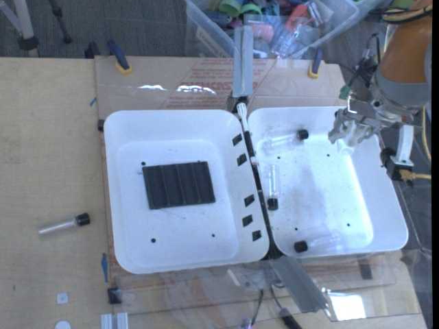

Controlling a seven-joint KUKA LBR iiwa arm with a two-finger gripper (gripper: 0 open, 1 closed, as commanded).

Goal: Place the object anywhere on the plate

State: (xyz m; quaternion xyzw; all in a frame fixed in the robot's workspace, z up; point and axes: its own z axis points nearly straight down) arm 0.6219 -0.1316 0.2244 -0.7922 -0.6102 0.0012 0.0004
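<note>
Three clear vials with black caps (271,182) lie in the right bin (384,211), well apart from the dark ribbed plate (180,184) in the left bin (123,184). The gripper (348,134) hovers over the right bin's upper right; whether it grips anything cannot be told.

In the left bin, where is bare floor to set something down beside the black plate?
In the left white bin, bare floor rings the black ribbed rectangular plate: widest below it, narrower above and to both sides. The right white bin is busier: three clear black-capped tubes, gripper overhead.
</note>
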